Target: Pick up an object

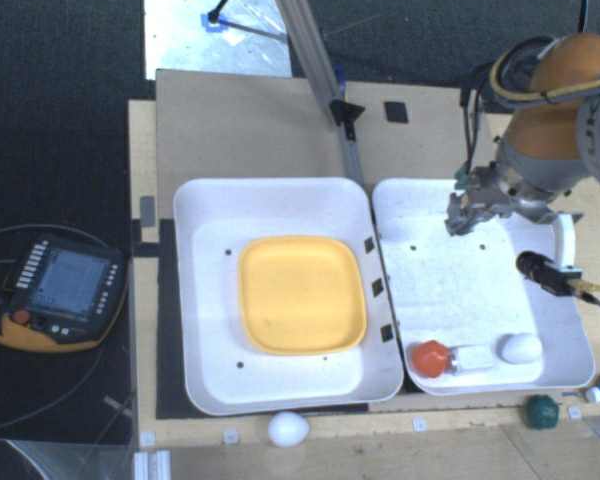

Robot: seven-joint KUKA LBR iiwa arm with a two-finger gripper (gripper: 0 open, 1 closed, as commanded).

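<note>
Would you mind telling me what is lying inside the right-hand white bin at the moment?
Along the near edge of the right bin lie an orange-red ball, a small clear piece and a white egg-shaped object. The pincer hangs over its far side, covering the floor beneath.

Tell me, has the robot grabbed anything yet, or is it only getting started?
Nothing looks picked up yet. The gripper hangs over the far end of the right bin, with nothing seen in it. The orange ball, the white block and the white egg-shaped piece lie at the near end. Reaching, gripping and lifting remain.
</note>
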